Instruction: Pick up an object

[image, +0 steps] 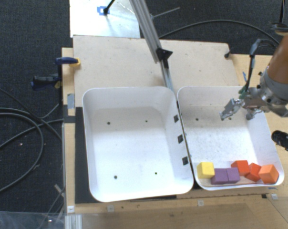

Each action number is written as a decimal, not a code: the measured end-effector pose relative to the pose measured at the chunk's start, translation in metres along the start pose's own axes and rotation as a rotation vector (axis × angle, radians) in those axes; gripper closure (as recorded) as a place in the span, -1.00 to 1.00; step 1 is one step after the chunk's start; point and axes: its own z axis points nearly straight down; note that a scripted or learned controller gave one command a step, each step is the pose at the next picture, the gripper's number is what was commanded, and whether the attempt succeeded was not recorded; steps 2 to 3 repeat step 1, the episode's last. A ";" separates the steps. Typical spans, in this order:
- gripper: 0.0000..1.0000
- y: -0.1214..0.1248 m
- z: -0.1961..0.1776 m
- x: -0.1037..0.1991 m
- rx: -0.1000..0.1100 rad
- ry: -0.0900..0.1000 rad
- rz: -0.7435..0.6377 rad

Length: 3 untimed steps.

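Observation:
Along the front edge of the right bin lies a row of blocks: a yellow block, a purple block, a red-orange block, a red block and an orange block. My gripper hangs over the back right part of that bin, well behind the blocks. It is open and nothing sits between its fingers. One silver finger points left and down.
The left bin sits beside the right one, sharing a middle wall. A metal pole slants across the bench from the top. Cables lie on the dark floor at left, near a blue clamp.

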 end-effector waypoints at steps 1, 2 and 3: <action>-1.00 -0.036 0.160 -0.071 0.008 0.001 0.007; -1.00 -0.036 0.160 -0.071 0.008 0.001 0.007; -1.00 -0.036 0.160 -0.071 0.008 0.001 0.007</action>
